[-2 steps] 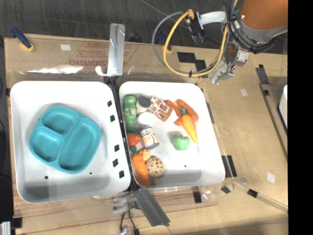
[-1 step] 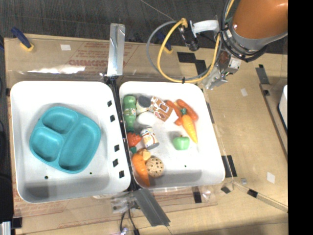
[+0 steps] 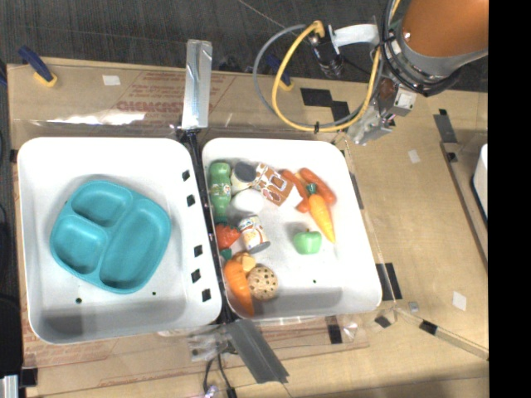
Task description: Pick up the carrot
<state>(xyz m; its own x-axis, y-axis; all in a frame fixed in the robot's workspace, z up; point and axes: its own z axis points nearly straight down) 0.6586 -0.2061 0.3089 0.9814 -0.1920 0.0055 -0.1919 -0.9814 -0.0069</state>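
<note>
1 carrot point(image 3: 321, 216) (R bin point(image 3: 353, 280)), 2 bins.

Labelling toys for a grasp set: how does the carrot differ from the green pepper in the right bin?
The carrot is orange, long and tapered, lying slantwise; the pepper is green, squat and rounded. The carrot touches other toys near its top; the pepper sits apart on bare bin floor. Both lie in the right bin.
</note>
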